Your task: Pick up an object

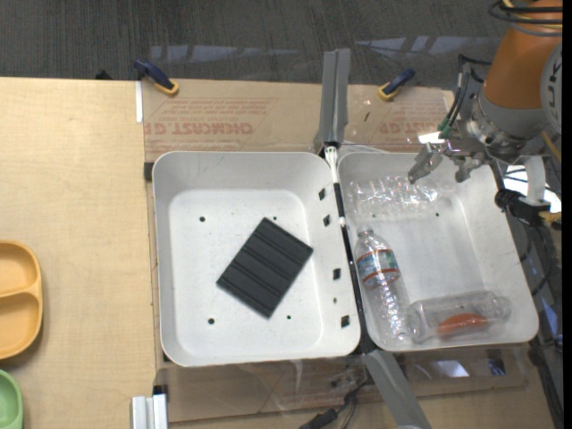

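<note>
On pale wood bench (pixel 71 168), two white bins (pixel 179 329)

arm (pixel 527 61) cut off at the right edge above its orange band | gripper (pixel 440 161) fingers too small to read | yellow tray (pixel 18 298) clipped by the left edge | green dish (pixel 7 402) mostly out of frame at the bottom-left corner

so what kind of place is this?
Likely a robot grasping test bench in a lab: two white bins side by side, cardboard clamped to the bench, and an arm over assorted items like a bottle.
</note>
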`<state>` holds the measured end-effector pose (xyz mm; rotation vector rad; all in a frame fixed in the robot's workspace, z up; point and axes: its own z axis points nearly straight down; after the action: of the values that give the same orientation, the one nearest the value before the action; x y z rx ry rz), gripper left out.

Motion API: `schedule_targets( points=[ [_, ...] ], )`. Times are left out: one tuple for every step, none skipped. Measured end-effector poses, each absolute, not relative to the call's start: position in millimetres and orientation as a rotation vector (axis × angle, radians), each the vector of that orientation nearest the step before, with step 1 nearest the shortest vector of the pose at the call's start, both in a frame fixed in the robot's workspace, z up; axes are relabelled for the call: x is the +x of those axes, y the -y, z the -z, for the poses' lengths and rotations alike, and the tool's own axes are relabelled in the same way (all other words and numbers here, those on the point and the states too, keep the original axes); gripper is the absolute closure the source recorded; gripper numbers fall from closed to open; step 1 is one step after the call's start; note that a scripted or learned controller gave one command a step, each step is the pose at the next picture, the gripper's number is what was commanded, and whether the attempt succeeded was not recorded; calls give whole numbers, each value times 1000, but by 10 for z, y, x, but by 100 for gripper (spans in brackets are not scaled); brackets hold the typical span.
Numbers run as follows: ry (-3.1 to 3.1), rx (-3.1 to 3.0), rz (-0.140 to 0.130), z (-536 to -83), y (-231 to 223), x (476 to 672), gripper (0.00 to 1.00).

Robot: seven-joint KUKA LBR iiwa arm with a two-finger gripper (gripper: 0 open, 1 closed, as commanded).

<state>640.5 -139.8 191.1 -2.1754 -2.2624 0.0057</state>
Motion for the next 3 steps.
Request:
schedule_targets(
  points=[
    [2287,-2172,9,-1324,1397,6594,0],
    [2419,-2056,21,-1180,1402,6688,0],
    [2496,-1910,0,-930,1875,6593,0]
  ],
)
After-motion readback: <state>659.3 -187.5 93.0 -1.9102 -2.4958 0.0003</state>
